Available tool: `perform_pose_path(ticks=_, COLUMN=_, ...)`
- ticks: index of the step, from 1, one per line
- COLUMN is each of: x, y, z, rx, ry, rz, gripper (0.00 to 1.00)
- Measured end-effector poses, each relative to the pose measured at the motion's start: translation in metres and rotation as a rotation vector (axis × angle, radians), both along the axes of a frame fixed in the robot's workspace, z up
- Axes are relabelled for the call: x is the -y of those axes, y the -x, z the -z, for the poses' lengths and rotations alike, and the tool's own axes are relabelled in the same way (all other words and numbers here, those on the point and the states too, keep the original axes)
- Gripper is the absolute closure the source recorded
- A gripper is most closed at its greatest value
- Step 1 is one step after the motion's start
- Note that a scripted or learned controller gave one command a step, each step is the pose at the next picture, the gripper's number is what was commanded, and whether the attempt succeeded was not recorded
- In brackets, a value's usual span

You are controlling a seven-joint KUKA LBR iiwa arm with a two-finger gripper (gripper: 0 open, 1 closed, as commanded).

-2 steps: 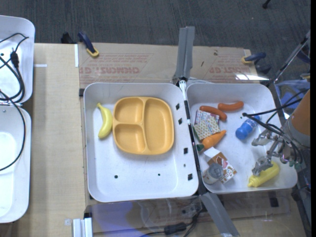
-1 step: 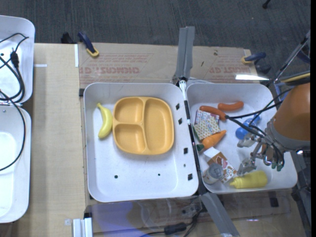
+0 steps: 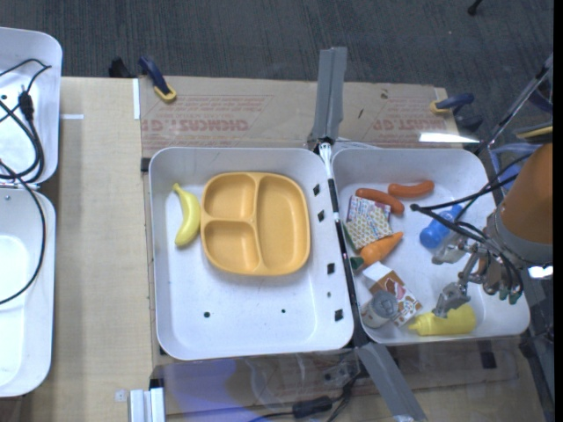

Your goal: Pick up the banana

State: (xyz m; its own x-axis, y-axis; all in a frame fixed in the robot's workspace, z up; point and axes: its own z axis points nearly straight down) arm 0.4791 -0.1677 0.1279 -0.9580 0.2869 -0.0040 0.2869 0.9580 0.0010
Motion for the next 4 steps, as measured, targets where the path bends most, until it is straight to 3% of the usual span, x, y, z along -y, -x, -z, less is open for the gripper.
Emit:
perform_pose_path(ticks=1, x=0.037, y=0.0, z=-0.039, rx=0.0, ry=0.001, rz=-0.197, gripper=0.0)
perform_pose_path(ticks=2, x=0.042, y=-0.009, z=0.02, rx=0.02, ry=0.012, rz=-0.449, gripper=0.0)
perform_pose_path(ticks=3, x=0.043, y=-0.009, z=0.021, rx=0.02, ry=0.012, rz=-0.449, gripper=0.0)
perform_pose_path(ticks=4, x=0.053, y=-0.013, z=-0.034, rx=0.001, ry=0.001, rz=-0.51, gripper=0.0)
